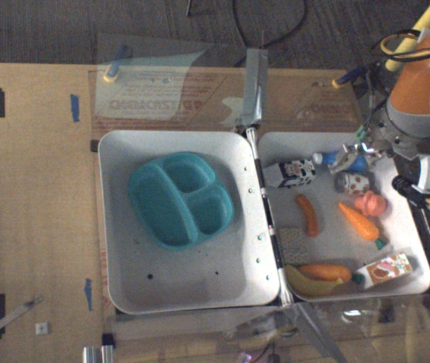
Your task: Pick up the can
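The can [353,182], small, grey and white with red spots, lies in the right bin [415,282] near its far right side. My gripper [351,158] hangs just above the can's far edge, over the back of that bin. Nothing shows in the gripper's grasp. A blue item [328,157] pokes out to the left of the gripper, partly hidden by it.
Around the can lie a cow-patterned carton [289,172], an orange sausage [306,215], a pink toy [371,203], a carrot [360,221], a banana [303,280], an orange piece [325,271] and a juice box [384,270]. The left bin [124,278] holds a teal divided plate [180,199].
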